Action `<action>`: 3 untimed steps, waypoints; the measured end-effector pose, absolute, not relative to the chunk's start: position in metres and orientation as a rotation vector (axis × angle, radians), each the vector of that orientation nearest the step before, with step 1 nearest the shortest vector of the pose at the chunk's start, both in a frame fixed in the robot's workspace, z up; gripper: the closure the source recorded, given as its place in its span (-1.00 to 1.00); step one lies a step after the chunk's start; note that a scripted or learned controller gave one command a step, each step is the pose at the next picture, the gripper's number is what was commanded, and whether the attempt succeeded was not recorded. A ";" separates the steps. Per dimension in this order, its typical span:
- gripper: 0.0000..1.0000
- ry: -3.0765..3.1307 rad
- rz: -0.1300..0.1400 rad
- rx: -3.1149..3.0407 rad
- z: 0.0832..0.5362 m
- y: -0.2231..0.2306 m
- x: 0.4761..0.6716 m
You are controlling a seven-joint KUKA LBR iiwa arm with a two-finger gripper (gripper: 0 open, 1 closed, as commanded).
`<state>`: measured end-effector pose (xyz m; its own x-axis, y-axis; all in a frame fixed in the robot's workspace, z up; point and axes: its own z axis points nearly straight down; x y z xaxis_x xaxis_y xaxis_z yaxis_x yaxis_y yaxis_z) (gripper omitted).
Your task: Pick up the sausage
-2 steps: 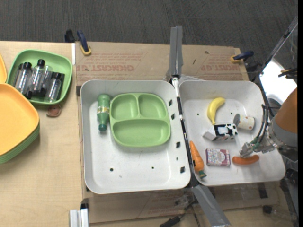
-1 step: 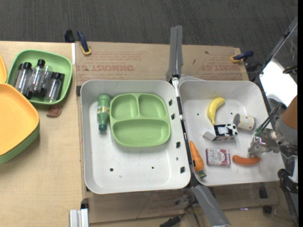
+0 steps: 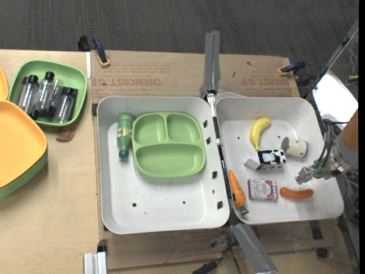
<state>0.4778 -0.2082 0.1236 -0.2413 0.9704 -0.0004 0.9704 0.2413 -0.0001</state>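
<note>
I hang the gripper [image 3: 306,174] just above the sausage [image 3: 296,193] in the right bin [image 3: 325,124], though I cannot tell its fingers' spread.

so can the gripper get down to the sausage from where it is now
Probably yes. The gripper hangs just above the sausage, which lies flat and apart from the pink carton, with nothing over it near the bin's right edge.

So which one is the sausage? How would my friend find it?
Look in the shallow white right-hand bin, down at its near right corner. The smooth reddish-orange sausage lies flat there, just right of the small pink carton. Unlike the pointed orange carrot by the bin's left wall, it has rounded ends and no green tip.
</note>
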 end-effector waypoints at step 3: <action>1.00 2.233 -0.004 2.215 0.107 -0.165 0.477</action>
